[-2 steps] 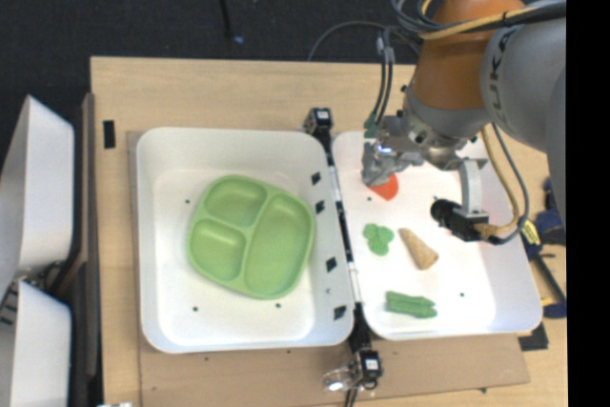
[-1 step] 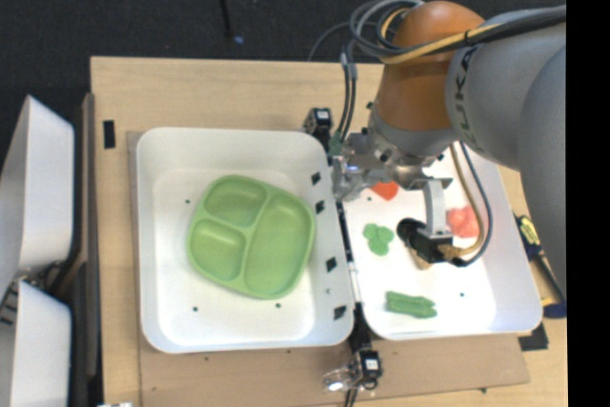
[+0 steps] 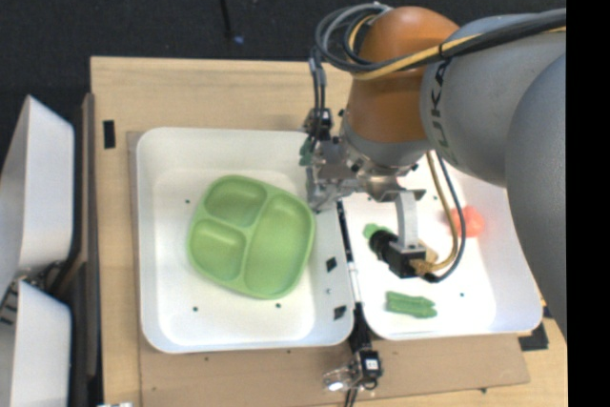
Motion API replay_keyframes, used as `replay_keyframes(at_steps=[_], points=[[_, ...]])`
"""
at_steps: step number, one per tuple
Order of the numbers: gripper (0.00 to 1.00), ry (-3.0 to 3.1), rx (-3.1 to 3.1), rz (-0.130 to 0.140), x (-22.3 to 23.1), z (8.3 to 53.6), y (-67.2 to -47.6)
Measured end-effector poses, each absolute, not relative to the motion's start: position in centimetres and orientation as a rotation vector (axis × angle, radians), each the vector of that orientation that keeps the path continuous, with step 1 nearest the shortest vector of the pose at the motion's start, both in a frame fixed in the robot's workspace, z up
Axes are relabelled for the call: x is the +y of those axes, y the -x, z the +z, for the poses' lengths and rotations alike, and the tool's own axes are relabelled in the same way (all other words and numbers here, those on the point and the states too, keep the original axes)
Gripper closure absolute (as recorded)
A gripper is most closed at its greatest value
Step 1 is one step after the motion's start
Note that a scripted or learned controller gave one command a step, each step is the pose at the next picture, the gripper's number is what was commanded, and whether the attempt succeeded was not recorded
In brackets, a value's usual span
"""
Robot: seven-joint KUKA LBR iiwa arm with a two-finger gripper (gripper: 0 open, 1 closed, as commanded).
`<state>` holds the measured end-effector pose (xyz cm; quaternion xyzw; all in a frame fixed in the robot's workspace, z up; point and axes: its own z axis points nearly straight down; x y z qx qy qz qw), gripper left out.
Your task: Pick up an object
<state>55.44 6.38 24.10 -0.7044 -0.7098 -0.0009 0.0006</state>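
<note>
A light green divided plate (image 3: pixel 252 234) lies in the left bin (image 3: pixel 162 300). In the right bin (image 3: pixel 496 300), a dark green pod-shaped piece (image 3: pixel 411 304) rests near the front and a small orange-pink object (image 3: pixel 471 223) sits toward the right. A small green bit (image 3: pixel 370 231) shows near the middle of that bin. My gripper (image 3: pixel 326 191) hangs below the orange wrist band, over the divider between the two bins and just right of the plate's far corner. Nothing is seen held in it.
The grey arm (image 3: pixel 505 100) covers the back of the right bin. A wooden bench edge (image 3: pixel 191 71) frames both bins. White boxes (image 3: pixel 38 195) stand at the far left. A metal clip (image 3: pixel 351 375) sits at the front between the bins.
</note>
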Motion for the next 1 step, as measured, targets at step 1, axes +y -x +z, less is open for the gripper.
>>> replay_keyframes(at_steps=[1], points=[[0.00,2.219,-2.223,-0.001,6.07,24.02,-55.51]])
